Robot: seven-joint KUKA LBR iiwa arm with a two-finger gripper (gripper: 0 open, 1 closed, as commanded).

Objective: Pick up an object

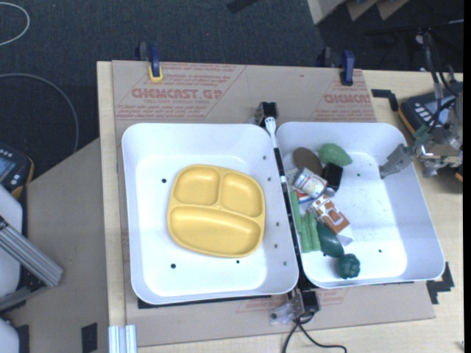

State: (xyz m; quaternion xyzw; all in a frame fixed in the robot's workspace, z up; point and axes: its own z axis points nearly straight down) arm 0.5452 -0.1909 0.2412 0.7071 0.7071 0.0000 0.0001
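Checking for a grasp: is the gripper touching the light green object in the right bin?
Apart. The camera view shows bare white bin floor between the gripper and the light green object.

yellow tray (215, 210): glossy smooth plastic | bins (140, 197): matt white plastic | bench board (221, 87): matt cardboard

**Around the bins**

I saw a yellow divided plate (217, 212) lying in the left bin (140, 197). Two blue clamps (154, 61) pinned the cardboard sheet (221, 90) at the surface's far edge. Dark carpet (73, 20) lay beyond.
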